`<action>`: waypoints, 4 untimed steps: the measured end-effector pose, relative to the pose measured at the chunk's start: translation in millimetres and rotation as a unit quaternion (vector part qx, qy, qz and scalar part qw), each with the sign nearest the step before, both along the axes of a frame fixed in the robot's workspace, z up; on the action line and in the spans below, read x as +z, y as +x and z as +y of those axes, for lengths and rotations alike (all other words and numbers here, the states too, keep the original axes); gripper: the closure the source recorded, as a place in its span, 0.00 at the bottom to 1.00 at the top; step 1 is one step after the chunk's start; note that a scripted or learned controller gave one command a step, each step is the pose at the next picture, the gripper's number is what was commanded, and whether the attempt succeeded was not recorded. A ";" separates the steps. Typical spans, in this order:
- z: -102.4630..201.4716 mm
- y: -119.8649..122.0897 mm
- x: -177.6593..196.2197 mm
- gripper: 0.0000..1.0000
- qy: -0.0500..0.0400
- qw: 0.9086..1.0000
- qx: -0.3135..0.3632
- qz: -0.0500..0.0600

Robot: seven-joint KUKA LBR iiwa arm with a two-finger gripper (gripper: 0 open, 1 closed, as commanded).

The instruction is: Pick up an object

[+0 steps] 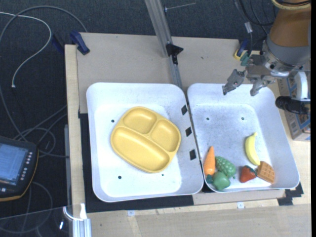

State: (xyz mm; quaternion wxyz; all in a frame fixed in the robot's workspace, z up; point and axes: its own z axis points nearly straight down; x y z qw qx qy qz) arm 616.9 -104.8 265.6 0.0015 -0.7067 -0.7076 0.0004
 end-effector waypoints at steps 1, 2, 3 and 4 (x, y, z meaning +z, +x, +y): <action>0.0 0.0 0.0 0.00 0.000 1.000 0.000 0.000; 0.2 0.6 -42.2 0.00 0.000 1.000 0.000 0.002; -2.7 7.9 -89.3 0.00 0.000 1.000 -0.001 0.002; 0.2 -2.7 -146.4 0.00 0.000 1.000 -0.001 0.003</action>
